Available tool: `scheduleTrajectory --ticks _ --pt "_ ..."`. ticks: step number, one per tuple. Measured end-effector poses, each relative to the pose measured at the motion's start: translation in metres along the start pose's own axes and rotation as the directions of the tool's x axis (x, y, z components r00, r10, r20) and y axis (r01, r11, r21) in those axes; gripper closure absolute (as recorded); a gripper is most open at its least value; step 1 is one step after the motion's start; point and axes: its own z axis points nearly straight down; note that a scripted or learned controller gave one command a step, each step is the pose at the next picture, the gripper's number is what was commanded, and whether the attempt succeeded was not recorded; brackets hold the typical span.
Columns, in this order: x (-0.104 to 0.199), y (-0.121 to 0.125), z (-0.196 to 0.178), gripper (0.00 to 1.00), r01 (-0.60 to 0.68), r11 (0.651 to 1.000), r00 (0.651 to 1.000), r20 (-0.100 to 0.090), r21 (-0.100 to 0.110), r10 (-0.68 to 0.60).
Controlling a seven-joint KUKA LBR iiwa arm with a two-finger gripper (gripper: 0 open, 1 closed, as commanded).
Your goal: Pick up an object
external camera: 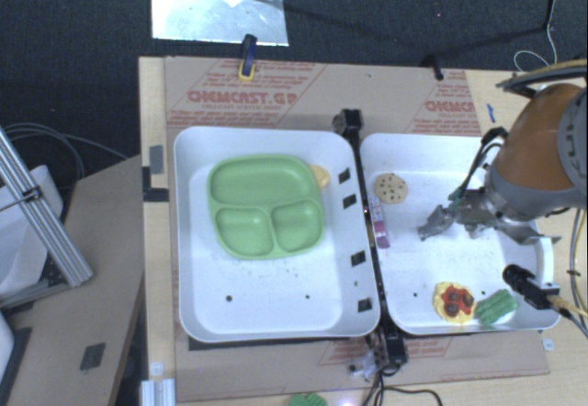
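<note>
End effector [432, 228] hangs low in the right bin [413, 152], nothing visibly held; finger spread cannot be told; cookie [390, 188] lies nearest, up-left; pizza [454, 300] sits below, near the front rim.

Green divided plate [266, 206] in left bin [188, 211]

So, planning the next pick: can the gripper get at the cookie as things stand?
Probably yes. The cookie lies alone on bare floor of the right bin, nothing on it, and the gripper hangs in that bin beside it.
</note>
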Motion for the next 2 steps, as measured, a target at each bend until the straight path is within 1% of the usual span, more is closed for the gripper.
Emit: scheduleTrajectory --ticks 1,2 --pt "-0.035 -0.034 -0.076 0.0 0.0 1.0 1.0 0.003 -0.007 0.0" --pt "-0.072 0.009 0.052 0.0 0.002 1.0 1.0 0.002 -0.004 -0.002"
